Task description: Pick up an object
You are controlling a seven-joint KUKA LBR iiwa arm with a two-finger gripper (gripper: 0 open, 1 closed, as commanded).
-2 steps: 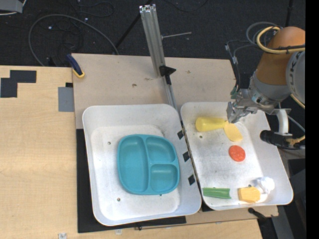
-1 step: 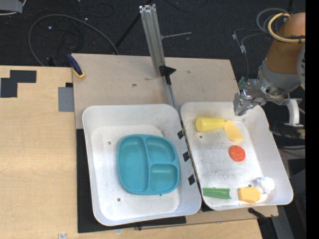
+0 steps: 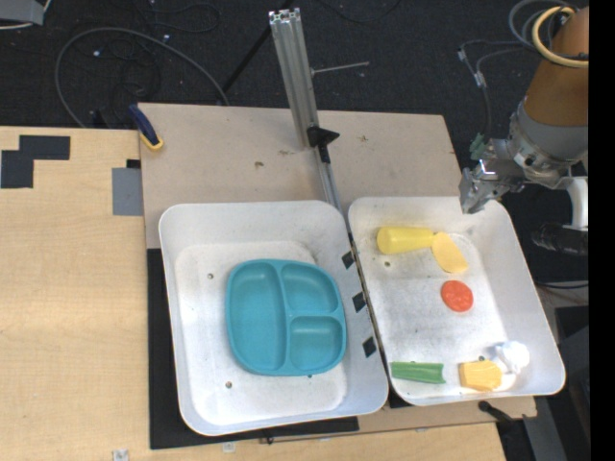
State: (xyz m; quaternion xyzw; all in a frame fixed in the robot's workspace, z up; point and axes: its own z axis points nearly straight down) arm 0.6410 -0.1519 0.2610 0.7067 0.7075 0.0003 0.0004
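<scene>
The right bin point(image 3: 519, 257) holds a yellow bottle-shaped toy point(image 3: 405, 239) with a pale yellow piece point(image 3: 449, 254) beside it, a red-orange round toy point(image 3: 457, 296), a green bar point(image 3: 417, 373), a yellow block point(image 3: 479, 376) and a white piece point(image 3: 512, 355). My gripper point(image 3: 473, 198) hangs over the bin's far right corner, above and to the right of the yellow toys. Nothing shows between its fingers, which point down at the rim.
The left bin point(image 3: 192, 238) carries a teal divided tray point(image 3: 285, 315). A metal post point(image 3: 294, 75) rises behind the bins, at their dividing line. A blue-and-yellow tool point(image 3: 146, 128) lies at the bench's far left corner. Cables run across the dark floor behind.
</scene>
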